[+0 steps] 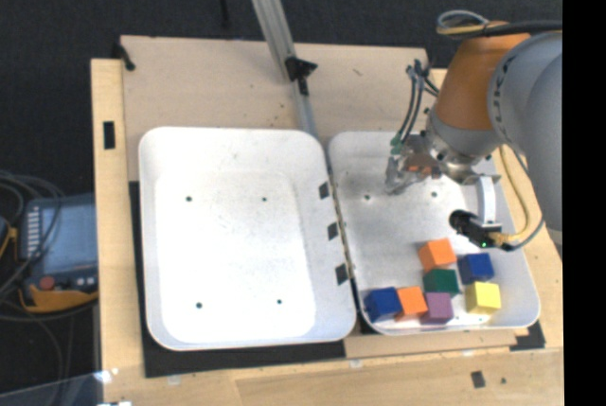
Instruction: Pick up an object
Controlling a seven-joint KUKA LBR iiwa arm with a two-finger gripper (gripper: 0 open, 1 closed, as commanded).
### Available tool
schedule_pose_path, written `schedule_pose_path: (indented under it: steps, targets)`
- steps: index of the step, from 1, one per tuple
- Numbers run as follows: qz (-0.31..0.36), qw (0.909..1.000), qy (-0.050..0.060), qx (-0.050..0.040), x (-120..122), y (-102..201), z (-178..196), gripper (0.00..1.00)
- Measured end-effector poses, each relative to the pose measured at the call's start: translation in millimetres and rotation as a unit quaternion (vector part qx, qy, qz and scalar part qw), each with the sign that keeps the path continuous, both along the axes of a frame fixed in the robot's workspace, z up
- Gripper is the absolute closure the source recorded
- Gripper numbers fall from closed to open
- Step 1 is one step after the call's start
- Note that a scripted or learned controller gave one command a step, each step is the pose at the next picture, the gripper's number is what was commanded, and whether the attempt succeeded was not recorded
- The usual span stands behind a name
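The gripper [405, 169] hangs over the far end of the right bin [379, 224], nothing visibly in it, and I can't tell how wide it stands. The small, flat-faced blocks cluster at the near edge, well apart from it; the orange block [437, 253] lies closest, with the blue block [383, 302] and yellow block [487, 296] beyond.

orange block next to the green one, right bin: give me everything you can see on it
The orange block is a small cube, matte, with the look of foam or painted wood, lying flat in the right bin. Its lower edge meets the green block; the blue block sits close at its right. The gripper hangs apart, farther up the bin.
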State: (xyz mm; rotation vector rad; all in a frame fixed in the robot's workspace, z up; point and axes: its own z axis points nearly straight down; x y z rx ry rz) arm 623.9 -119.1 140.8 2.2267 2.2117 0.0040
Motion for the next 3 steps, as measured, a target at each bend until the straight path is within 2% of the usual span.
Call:
schedule_pose_path:
  steps: [1, 2, 3]
  targets:
    - [0.005, 1.0000, -0.002, 0.0001, -2.5, 4.1, 62.6, 1.00]
    - [0.005, 1.0000, 0.000, 0.0003, -1.3, 3.4, 88.5, 1.00]
    - [0.007, 1.0000, 0.002, 0.0008, 2.3, 47.2, 86.3, 1.00]
